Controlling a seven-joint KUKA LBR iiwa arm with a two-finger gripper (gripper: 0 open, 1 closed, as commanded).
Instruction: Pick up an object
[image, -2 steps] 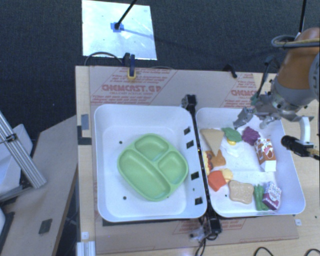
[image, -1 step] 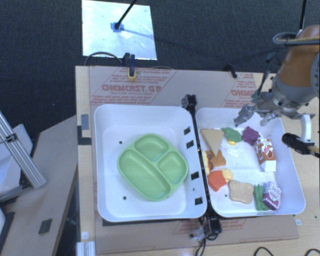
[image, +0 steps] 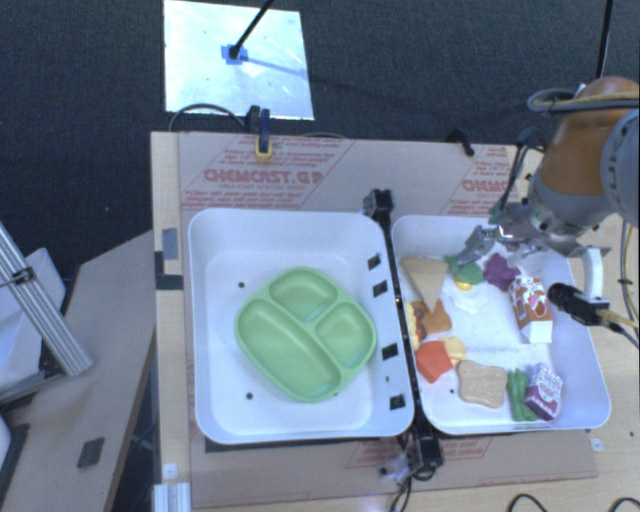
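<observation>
Camera view: arm enters from right; end effector (image: 478, 243) low over far part of right bin (image: 590, 385), just beside green-topped toy (image: 464, 270) and purple piece (image: 499, 270). Fingers appear spread, nothing between them. Other toy food scattered in same bin: orange block (image: 433, 360), bread slice (image: 483, 384). Left bin (image: 215, 300) holds green divided plate (image: 305, 333). Step judged: approach before grasp. Next move needs short descent centred on green-topped toy, then closing.

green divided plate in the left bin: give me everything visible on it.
The green divided plate looks like matte light-green plastic, rounded, with three compartments: one long one along its lower left, two smaller ones upper right. It lies flat, turned diagonally, near the middle of the left bin floor. Nothing sits in it or touches it.
</observation>
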